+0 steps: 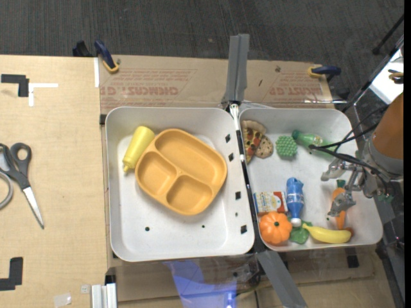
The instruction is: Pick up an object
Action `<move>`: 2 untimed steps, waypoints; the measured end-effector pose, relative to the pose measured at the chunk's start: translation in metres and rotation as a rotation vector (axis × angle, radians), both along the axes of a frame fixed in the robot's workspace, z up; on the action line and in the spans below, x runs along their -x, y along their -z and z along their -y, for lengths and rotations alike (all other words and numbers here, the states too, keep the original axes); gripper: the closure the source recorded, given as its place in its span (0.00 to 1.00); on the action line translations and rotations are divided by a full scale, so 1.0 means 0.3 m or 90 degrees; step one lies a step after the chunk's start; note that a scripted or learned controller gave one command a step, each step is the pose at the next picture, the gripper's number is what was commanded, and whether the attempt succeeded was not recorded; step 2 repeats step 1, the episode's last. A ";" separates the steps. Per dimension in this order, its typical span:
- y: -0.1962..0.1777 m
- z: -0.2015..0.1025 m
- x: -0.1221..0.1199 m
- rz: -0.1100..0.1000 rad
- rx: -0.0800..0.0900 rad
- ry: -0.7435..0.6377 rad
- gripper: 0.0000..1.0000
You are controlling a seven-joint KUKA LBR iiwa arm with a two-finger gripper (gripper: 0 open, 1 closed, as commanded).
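My gripper [341, 199] is low over the right side of the right bin [321, 115], reaching in from the right edge. Directly under and against it lies a small orange carrot-like piece [339, 217]. Whether it is gripped cannot be made out. Just below lies a yellow banana [329, 235]. To the left of the gripper stands a blue bottle [294, 197]. An orange pumpkin [275, 228] with a green broccoli piece [299, 235] sits at the bin's front.
A small red-and-white carton [270, 202], a pizza slice [256, 140], a green spiky ball [286, 146] and a green bottle [309, 139] share the right bin. The left bin [128, 230] holds a yellow divided plate [180, 171] and a yellow squeeze bottle [137, 147]. Scissors [23, 178] lie far left.
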State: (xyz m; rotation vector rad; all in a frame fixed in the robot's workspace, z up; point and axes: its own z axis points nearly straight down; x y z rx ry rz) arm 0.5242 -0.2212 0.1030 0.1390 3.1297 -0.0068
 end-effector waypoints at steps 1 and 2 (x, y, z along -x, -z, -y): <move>-0.033 0.001 -0.005 0.003 0.002 0.000 1.00; -0.033 0.001 -0.005 0.003 0.002 0.000 1.00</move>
